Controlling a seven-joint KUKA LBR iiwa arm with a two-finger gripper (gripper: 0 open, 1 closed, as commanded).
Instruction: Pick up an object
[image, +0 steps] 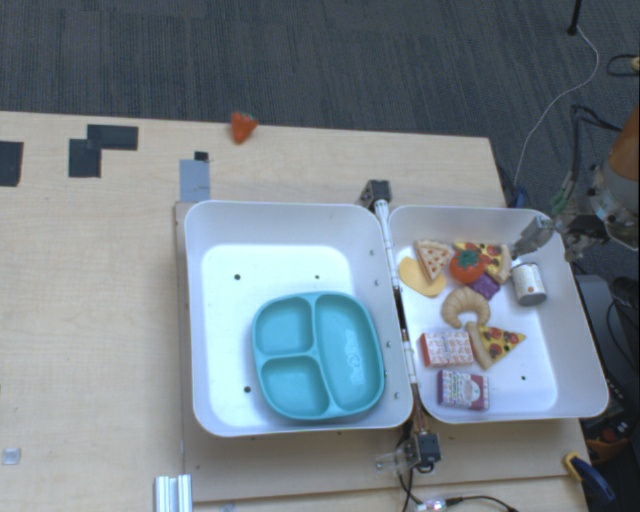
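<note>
Even, bright overhead light washes the bench (90, 300) — the left bin (230, 250) glares near white on its floor, with soft shadow along its walls. Focus is fairly soft throughout — the small toys are slightly blurred, and the arm (622, 190) at the right edge smears.

A pale wooden desk (90, 300) carries two white bins side by side, left bin (215, 240) and right bin (580, 360); a small red object (243, 127) lies near its far edge.
</note>
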